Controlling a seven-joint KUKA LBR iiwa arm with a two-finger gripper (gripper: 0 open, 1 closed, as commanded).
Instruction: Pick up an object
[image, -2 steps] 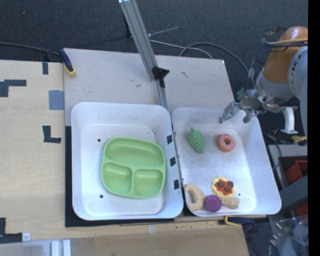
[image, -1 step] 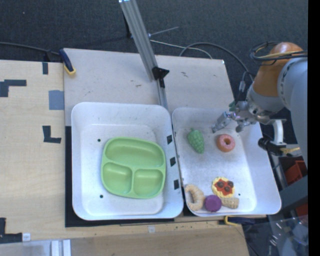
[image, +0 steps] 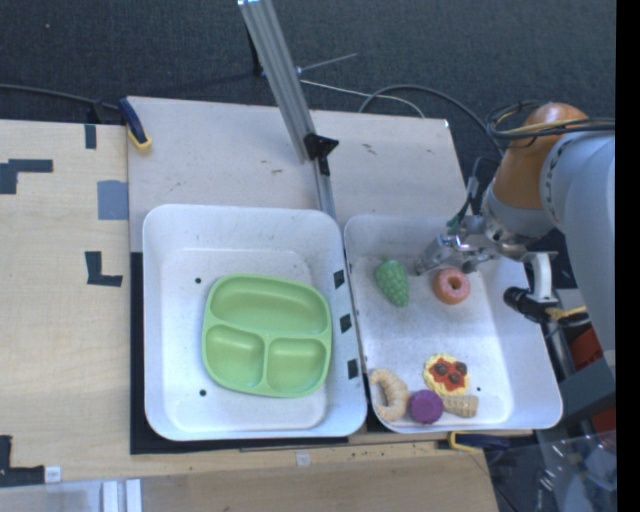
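Note:
In the right bin (image: 525, 375) a pink ring-shaped doughnut (image: 452, 287) lies near the far right side. My gripper (image: 452, 250) hovers just beyond it, at the doughnut's far edge; the grey arm with its orange band (image: 525, 165) comes in from the right. A green bumpy fruit (image: 392, 281) lies left of the doughnut. Along the bin's near edge sit a tan ring-shaped pastry (image: 388, 392), a purple ball (image: 426, 406) and a yellow pizza slice with red dots (image: 447, 375).
The left bin (image: 170, 300) holds a light green divided plate (image: 267, 335). A metal pole (image: 290, 90) slants from the top down to the wall between the bins. Cables (image: 400, 95) trail behind the right bin.

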